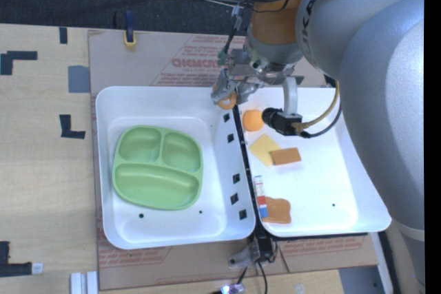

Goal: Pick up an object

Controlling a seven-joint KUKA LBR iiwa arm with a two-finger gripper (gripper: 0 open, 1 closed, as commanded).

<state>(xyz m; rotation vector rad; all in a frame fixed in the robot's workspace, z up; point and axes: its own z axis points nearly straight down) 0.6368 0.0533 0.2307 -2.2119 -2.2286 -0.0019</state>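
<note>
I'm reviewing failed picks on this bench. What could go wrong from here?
1. The tool hangs over the divider between the bins with a small orange object at its tip; whether it is gripped is unclear, so it may drop or fall into the left bin.
2. The orange ball, yellow piece and brown block lie close together, so a descent could knock neighbours.

Bright, even light; perhaps slightly soft focus.
</note>
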